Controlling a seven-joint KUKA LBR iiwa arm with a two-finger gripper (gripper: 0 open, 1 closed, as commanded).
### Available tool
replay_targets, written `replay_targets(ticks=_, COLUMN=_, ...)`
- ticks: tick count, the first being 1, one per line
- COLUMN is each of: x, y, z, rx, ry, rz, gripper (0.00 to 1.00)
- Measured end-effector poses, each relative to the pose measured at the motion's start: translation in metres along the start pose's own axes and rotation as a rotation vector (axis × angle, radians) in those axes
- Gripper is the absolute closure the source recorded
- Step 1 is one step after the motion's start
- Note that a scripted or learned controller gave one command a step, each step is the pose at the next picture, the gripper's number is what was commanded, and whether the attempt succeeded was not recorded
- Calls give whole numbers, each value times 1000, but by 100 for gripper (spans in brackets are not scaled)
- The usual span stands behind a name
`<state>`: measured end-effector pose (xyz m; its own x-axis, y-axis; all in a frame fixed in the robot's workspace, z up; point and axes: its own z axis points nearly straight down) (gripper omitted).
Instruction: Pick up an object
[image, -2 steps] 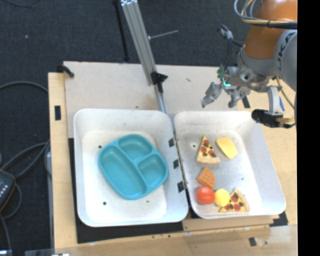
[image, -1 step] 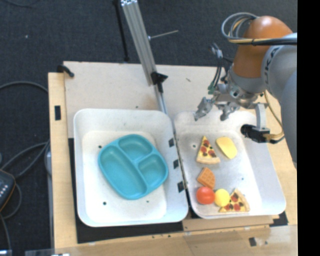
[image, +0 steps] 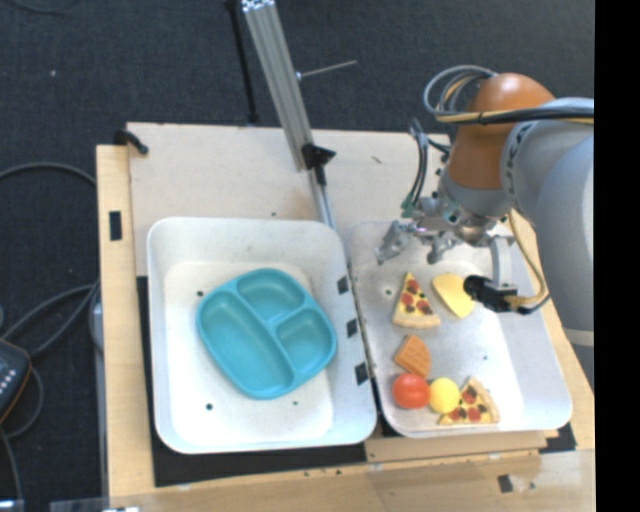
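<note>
Toy food lies in the right bin (image: 540, 370), six pieces in all; a pizza slice (image: 414, 302) sits near the bin's middle, point toward the far rim; a yellow cheese wedge (image: 452, 295) lies just beside it on the right; an orange cracker-like piece (image: 412, 355) lies below the slice; a red tomato (image: 409, 391) and a yellow lemon (image: 444, 395) touch each other near the front rim; a second pizza slice (image: 478, 404) rests against the lemon's right side.

Gripper (image: 414, 246) hangs over the far end of the right bin, above the first pizza slice; two fingers (image: 392, 244) splayed apart, nothing between them; no contact with any piece that can be seen.

Black cable fitting (image: 492, 294) off the wrist lies just right of the cheese wedge; the grey arm (image: 555, 190) with its orange band (image: 498, 130) overhangs the bin's far right corner.

Left bin (image: 180, 260) holds a blue divided tray (image: 266, 331), three compartments, tilted askew; well apart from the food.

A metal rail (image: 285, 85) slants down from the top toward the gap between the bins; the bench (image: 200, 170) is pale board; dark carpet (image: 100, 70) around, cables (image: 40, 300) at left.
</note>
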<state>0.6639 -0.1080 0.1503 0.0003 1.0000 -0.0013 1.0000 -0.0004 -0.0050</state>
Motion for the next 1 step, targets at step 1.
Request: replay_targets(ticks=1, x=-1, y=-1, z=53, rx=-1, ry=0, rz=1, gripper=0)
